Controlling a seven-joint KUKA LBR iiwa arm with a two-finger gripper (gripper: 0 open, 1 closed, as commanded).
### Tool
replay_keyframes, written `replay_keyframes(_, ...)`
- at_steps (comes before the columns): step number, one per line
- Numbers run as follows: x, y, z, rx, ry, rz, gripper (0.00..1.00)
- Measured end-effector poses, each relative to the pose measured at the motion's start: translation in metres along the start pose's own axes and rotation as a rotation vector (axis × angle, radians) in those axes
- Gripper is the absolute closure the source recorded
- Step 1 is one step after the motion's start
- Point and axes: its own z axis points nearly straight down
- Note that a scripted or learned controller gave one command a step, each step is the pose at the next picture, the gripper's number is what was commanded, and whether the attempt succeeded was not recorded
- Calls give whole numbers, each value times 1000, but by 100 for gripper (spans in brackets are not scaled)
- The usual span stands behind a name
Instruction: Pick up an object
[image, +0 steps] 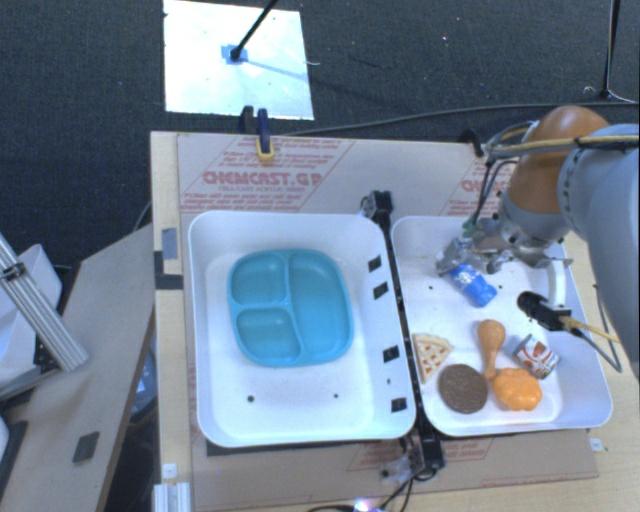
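Just below our gripper (468, 256), we are lowering onto the blue bottle (474, 284); whether it has hold, we cannot tell, so centring matters.

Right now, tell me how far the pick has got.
Done: the arm has reached into the right bin, with its pincer low at the blue bottle. In hand: nothing visibly lifted; the bottle lies on the bin floor. Left: grip and raise it. The drumstick, pizza slice and cookie lie untouched.

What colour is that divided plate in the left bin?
The divided plate is light turquoise blue, plain and unpatterned, seen clearly in the camera view.
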Motion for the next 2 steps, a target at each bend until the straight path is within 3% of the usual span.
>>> replay_keyframes(1, 0, 2, -14, -6, -1, -2, 100)
replay_keyframes(2, -3, -1, -60, -7, -1, 5, 100)
